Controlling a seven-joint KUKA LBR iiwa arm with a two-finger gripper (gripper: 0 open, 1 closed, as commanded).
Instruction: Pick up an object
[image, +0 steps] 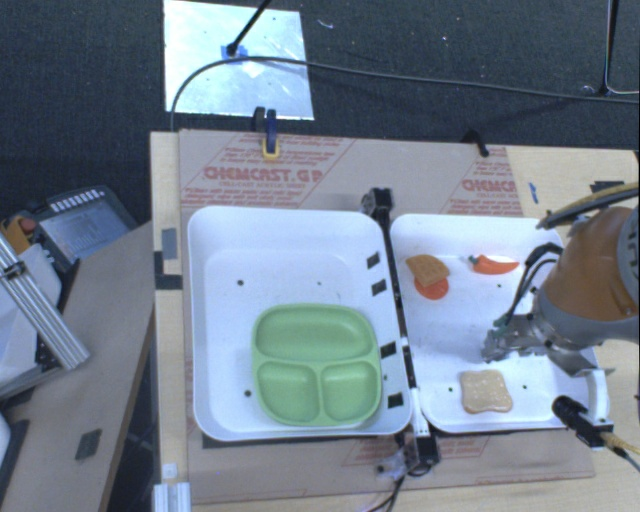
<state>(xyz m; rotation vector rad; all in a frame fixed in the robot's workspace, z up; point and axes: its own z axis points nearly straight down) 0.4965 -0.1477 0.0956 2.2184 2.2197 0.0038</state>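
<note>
Claw (497, 343) down low in the right bin (450, 395), reaching in from the right side under the grey arm (580, 320) with its orange band (598, 265). Impossible to tell whether clenched or released: too small and dark to read, and nothing visibly caught in it. Just below and slightly left of the claw, near but apart, a tan slice of toast (486, 391) lying flat on the bin floor. Up and to the left of the claw, well apart, a brownish bread-like piece (427, 268) lying partly over a red-orange round piece (432, 289), touching it. Straight above the claw, near the bin's far wall, a small orange carrot-like piece (493, 264) with a pale end. Far left of the claw, across the black clips joining the bins, the left bin (225, 260) bearing a green three-compartment plate (316, 362). Both bins resting on a cardboard sheet (330, 170) atop the bench (165, 160).
</note>
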